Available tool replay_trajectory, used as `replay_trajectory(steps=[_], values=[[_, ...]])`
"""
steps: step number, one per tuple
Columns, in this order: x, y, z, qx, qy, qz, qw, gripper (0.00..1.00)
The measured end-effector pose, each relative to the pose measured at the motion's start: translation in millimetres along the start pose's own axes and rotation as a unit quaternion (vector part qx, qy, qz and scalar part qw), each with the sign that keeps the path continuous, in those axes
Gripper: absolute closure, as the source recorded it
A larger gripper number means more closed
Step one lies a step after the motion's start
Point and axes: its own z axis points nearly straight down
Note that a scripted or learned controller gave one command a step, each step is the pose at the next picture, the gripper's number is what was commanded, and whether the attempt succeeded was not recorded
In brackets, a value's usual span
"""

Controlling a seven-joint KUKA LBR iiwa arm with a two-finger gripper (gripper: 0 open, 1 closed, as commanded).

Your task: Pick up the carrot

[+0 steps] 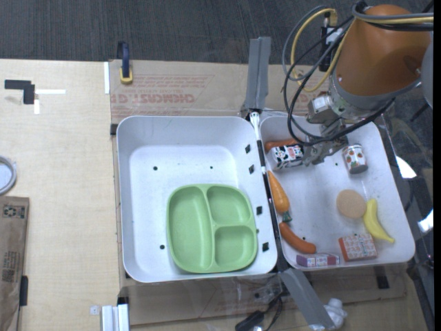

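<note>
Carrot [278, 192] lies by the right bin's [398, 185] left wall, below-left of the gripper [318, 154]

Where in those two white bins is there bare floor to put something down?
Left bin: bare floor above and left of the green plate. Right bin: one open patch mid-floor, between the carrot, the round biscuit and the boxes below. Its top is crowded: milk carton, small can and the gripper.

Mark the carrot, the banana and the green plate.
carrot [278, 192], camera view, middle of its orange body
banana [375, 221], camera view, middle of its curve
green plate [186, 227], camera view, its large left compartment
</note>
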Motion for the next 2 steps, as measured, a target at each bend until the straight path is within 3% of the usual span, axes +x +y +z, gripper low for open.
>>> replay_trajectory(steps=[1, 2], values=[[-13, 33, -2, -0.001, 0.000, -0.192, 0.9814, 1.00], [-48, 63, 3, -0.002, -0.001, -0.342, 0.9397, 1.00]])
